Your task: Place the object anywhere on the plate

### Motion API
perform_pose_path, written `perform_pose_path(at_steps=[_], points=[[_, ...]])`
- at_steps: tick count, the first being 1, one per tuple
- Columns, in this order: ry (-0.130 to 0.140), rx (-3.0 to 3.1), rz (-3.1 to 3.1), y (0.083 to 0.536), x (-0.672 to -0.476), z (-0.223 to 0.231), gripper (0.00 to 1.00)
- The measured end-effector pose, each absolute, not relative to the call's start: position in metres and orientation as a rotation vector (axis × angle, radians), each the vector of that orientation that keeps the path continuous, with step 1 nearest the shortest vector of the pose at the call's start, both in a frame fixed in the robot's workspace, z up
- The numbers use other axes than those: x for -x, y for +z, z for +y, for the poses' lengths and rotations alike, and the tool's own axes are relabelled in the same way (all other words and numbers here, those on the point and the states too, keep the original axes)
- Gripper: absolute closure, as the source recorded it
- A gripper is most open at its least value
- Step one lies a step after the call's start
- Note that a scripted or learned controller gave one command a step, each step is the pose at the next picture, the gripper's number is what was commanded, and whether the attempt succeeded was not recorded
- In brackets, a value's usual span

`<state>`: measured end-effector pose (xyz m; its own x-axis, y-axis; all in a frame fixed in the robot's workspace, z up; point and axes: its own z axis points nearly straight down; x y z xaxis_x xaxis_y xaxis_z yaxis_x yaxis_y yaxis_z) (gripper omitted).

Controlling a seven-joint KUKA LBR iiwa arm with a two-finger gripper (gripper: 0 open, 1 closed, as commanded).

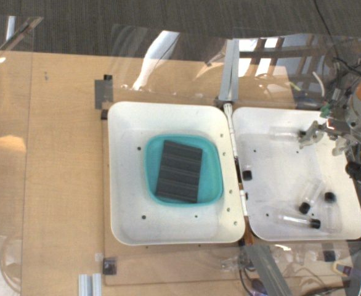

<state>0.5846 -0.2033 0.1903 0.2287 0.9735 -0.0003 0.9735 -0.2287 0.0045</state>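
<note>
On the left bin [125,165], a dark ridged block [179,171] already lies on the teal plate [212,184], a little toward nine o'clock of its middle; the claw [319,131] hangs at three o'clock over the right bin [353,224], and I cannot tell its state; vials [310,199] lie below it at six o'clock; the risk, as I judge it, is a needless second reach nudging the block off the plate, or catching a clear vial unseen.
</note>
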Motion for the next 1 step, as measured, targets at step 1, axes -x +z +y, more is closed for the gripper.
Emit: perform_pose_path(at_steps=[1], points=[[0.004,-2.439,1.974,0.1731,-0.5301,-0.1914,0.0]])
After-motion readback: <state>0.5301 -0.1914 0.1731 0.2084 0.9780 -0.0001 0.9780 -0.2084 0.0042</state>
